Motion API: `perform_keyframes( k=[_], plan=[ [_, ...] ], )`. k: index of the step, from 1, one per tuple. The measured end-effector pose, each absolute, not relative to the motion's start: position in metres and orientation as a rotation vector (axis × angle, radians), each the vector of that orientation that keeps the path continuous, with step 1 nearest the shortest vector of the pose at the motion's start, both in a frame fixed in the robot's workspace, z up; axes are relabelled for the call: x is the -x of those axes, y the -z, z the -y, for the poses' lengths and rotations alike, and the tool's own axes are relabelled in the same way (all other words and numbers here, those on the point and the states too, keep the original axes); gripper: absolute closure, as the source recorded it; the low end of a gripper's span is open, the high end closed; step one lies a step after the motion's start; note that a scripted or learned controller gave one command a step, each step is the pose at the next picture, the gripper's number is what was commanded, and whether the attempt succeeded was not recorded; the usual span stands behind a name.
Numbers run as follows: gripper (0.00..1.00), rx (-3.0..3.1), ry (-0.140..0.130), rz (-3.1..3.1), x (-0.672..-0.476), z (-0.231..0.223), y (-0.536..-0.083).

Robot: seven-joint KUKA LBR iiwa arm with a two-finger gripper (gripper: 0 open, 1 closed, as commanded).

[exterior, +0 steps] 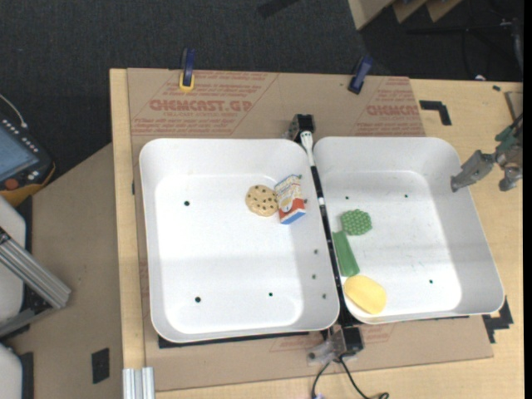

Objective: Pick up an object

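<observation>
Nothing has been grasped yet: the task looks to be at its approach stage, with the gripper (489, 173) at the right edge of the frame, above the outer rim of the right bin (465, 223) and well apart from every object. Its two fingers stand spread with nothing between them, so it is released and carrying nothing.

The candidates lie near the middle of the frame. In the left bin (166, 248), a chocolate-chip cookie (261, 199) sits just beside a small red, white and blue carton (290, 199) lying tilted in the upper right part of that bin. In the right bin, a green brush (350, 238) with a round head lies along the left wall, and a yellow lemon-like piece (365, 293) rests at the lower left corner.

The next move would call for travelling left across the frame, centring over one object, then descending.
</observation>
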State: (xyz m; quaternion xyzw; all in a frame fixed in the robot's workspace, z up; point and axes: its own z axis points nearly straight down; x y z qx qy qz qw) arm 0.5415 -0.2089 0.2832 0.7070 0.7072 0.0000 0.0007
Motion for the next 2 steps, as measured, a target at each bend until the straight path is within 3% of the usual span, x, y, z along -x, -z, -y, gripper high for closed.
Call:
perform_keyframes(
  k=[1, 2],
  plan=[
    [1.00, -2.216, -0.002, -2.219, -0.542, 0.209, -0.294],
    [1.00, -2.221, -0.001, -2.215, -0.477, 0.225, -0.360]
  ],
)
